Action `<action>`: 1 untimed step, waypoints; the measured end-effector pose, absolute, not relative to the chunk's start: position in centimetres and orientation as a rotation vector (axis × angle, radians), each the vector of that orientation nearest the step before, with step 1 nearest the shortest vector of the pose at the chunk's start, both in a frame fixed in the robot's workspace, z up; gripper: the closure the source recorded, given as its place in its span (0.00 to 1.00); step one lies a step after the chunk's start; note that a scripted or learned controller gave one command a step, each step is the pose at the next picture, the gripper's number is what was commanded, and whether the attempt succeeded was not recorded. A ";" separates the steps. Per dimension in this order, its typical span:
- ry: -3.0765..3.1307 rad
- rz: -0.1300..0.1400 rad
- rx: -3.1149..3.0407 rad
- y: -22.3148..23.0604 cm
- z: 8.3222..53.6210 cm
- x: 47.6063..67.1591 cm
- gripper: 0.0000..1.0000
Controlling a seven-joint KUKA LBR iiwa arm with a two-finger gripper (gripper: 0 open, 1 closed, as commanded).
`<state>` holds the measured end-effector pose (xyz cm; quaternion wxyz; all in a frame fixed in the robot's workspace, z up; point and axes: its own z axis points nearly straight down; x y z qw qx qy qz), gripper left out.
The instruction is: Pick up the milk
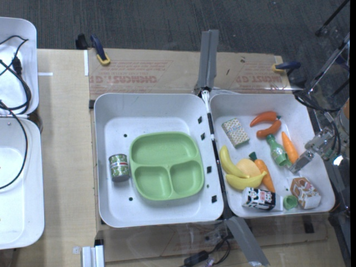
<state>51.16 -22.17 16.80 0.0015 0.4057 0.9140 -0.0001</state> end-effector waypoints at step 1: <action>2.928 -0.004 1.088 -22.5 9.9 48.2 0.00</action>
